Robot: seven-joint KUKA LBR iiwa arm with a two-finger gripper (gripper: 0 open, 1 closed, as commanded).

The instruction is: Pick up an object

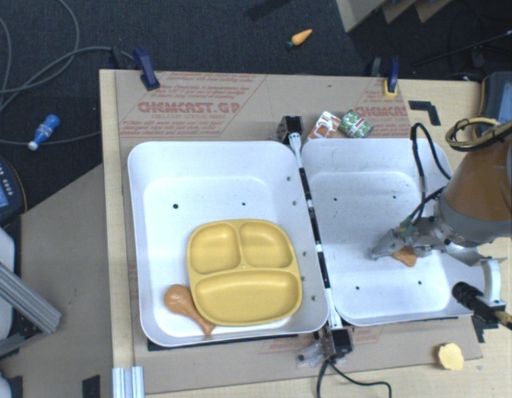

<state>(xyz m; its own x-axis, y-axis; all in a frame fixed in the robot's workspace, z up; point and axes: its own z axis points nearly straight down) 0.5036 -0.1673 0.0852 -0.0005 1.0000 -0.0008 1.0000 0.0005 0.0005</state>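
Toward the right of the frame, the grey arm with its orange band reaches in over the right-hand white bin (355, 181). Its gripper (397, 249) is low in that bin, near the right wall, with its tip right at a small orange object (405, 258) that lies on the bin floor. From where I stand the metal fingers (383, 249) run together with the orange piece, and I cannot tell whether they are apart, together, or clamped on it.

Across the divider, the left-hand white bin (156, 181) holds a yellow divided plate (243, 272) with three compartments, sitting in the lower middle of the bin. A tan toy drumstick (185, 303) lies just beside the plate's lower left edge, touching or nearly touching it.

Outside the bins, a yellow chunk (450, 356) rests on the bench at the lower right, and some small packets (343, 124) sit at the top edge between the bins.

As for progress, my judgement is that the approach is done and the grasp is either under way or about to happen. The orange object looks to be resting on the bin floor, so the lift remains to be done.
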